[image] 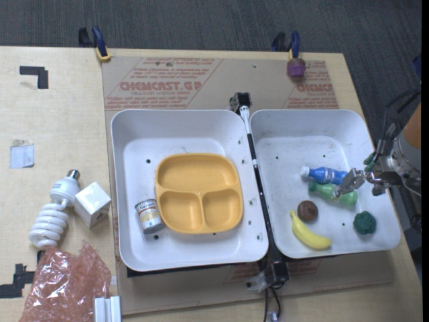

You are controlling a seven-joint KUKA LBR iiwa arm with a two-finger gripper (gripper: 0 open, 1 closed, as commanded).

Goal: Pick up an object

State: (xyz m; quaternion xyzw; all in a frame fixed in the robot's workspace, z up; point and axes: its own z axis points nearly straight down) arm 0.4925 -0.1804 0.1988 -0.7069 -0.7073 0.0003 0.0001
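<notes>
Banana low in right bin — fingers over green bottle, grip state unclear.

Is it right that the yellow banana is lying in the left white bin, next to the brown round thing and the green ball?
Not quite. The camera view shows the yellow banana lying in the right white bin, not the left one. The rest is right: it lies next to the brown round thing, with the green ball nearby.
</notes>
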